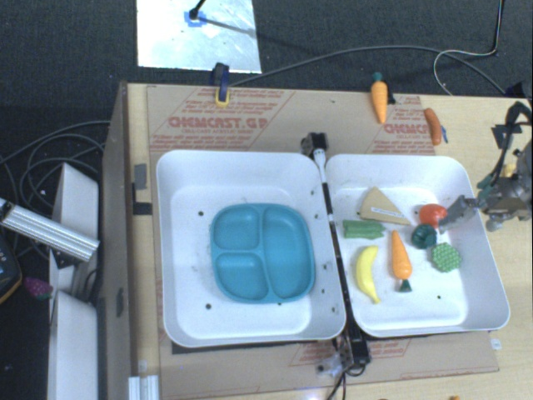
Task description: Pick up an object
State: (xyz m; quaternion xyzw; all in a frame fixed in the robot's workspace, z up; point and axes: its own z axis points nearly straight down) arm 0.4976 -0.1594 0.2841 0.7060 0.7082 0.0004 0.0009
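Observation:
The right bin (466, 307) holds several toy foods: a tan cheese wedge (383, 207), a green pod (362, 229), a yellow banana (366, 273), an orange carrot (401, 257), a red tomato (430, 214), a dark teal piece (423, 237) and a green bumpy ball (445, 257). My gripper (463, 209) reaches in over the bin's right rim, its tip just right of the tomato and close to it. Nothing shows in its grasp.
The left bin (187, 190) holds a blue divided plate (262, 252). On the bench behind the bins lie a second carrot (380, 100) and an orange-red piece (433, 126). Cables run along the bench's back and left.

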